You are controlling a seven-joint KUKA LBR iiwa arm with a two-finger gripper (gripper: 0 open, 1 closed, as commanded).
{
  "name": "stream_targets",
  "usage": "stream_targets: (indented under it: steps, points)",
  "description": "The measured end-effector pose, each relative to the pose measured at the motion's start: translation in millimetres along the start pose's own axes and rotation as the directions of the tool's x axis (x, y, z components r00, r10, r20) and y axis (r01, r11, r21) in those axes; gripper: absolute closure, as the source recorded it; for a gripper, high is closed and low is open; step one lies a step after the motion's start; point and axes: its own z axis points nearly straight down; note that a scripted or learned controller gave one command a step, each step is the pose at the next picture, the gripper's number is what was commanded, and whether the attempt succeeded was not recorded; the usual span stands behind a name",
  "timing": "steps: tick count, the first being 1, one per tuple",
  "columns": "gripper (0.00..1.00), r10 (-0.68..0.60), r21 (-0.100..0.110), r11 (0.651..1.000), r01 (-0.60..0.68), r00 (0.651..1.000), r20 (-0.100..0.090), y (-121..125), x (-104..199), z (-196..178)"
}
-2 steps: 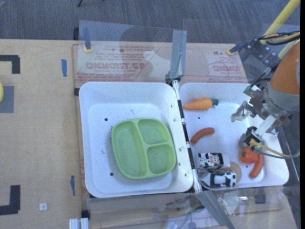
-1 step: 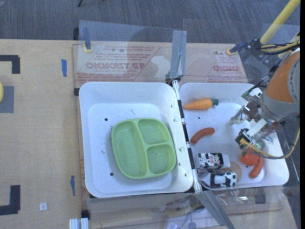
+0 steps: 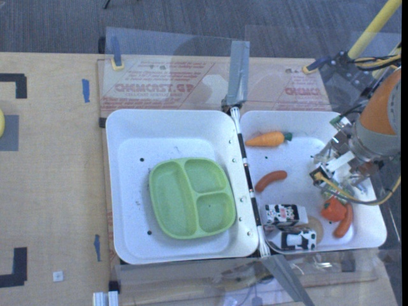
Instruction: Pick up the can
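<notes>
In the right bin [image 3: 299, 123], near the front wall, a black-and-white cow-patterned can [image 3: 297, 240] lies on its side. Just behind it sits a similar black-and-white carton [image 3: 282, 214]. My gripper [image 3: 336, 187] hangs over the right side of this bin, to the right of the can and further back, with a gap between them. Its tip is just above a red and orange toy vegetable [image 3: 333, 210]. Nothing shows between the gripper and the can.
An orange carrot [image 3: 266, 139] lies at the back of the right bin and a reddish sausage [image 3: 270, 180] in its middle. A second orange-red piece [image 3: 345, 225] lies by the right wall. The left bin [image 3: 127, 132] holds a green divided plate [image 3: 191, 197].
</notes>
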Motion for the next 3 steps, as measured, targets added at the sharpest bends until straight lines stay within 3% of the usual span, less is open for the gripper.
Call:
stream_targets:
  steps: [1,2,3]
  points:
    - [0.00,0.156,0.028,0.987,-0.157,0.988,0.020,26,25,9]
    - [1.00,0.151,0.015,0.988,-0.151,0.988,0.018,28,27,-3]
    - [0.00,0.150,0.016,0.989,-0.150,0.989,0.016,27,28,-3]
